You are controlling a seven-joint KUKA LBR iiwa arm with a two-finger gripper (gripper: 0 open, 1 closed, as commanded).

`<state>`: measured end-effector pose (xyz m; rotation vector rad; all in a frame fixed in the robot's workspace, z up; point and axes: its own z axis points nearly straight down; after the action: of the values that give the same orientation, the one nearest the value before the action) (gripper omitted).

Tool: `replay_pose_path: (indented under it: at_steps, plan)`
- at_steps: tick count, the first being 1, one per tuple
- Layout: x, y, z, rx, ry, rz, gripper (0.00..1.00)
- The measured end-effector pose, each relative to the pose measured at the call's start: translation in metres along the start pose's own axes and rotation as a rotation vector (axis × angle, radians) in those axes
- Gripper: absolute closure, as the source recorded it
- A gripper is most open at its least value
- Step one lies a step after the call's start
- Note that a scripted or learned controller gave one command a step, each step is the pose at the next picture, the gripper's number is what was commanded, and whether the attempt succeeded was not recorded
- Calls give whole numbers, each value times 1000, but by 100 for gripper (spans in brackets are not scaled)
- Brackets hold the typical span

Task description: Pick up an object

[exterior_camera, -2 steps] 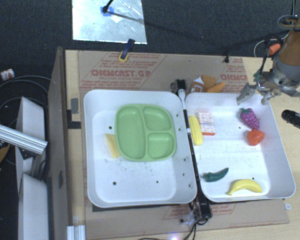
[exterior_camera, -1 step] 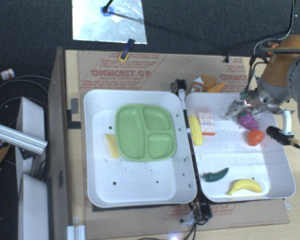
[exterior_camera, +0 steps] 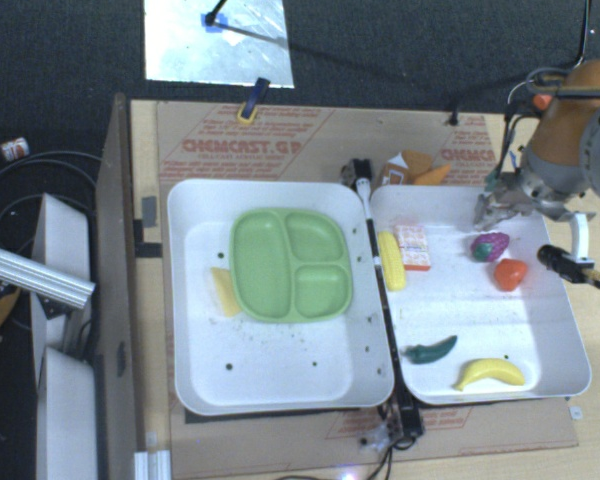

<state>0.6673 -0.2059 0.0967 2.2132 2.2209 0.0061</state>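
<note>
Tabletop (exterior_camera: 280, 138): brown cardboard sheet under two white bins, dark floor around it.
End effector (exterior_camera: 495, 211): low over the right bin's (exterior_camera: 550, 318) far right part; released or clenched, cannot tell.
Nearest: purple fruit (exterior_camera: 490, 245) just beside it, red tomato (exterior_camera: 510, 273) next to that.
Farther: pink-and-white box (exterior_camera: 413, 247), corn cob (exterior_camera: 390, 259), green pepper (exterior_camera: 432, 349), banana (exterior_camera: 491, 373).
Left bin (exterior_camera: 195, 368): green divided plate (exterior_camera: 289, 265), yellow piece (exterior_camera: 224, 291) touching its left edge.

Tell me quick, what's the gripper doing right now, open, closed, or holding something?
Gripper: cannot be told if open or closed; it hangs over the right bin, just above the purple toy, with nothing visibly held.
</note>
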Motion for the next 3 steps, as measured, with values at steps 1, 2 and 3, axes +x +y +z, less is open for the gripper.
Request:
replay_pose_path:
  at_steps: [1,2,3]
  plan:
    - [0,0,0,1,0,0,0]
    - [0,-26,13,7,0,2,0]
    - [-1,-43,-39,1,-1,3,0]
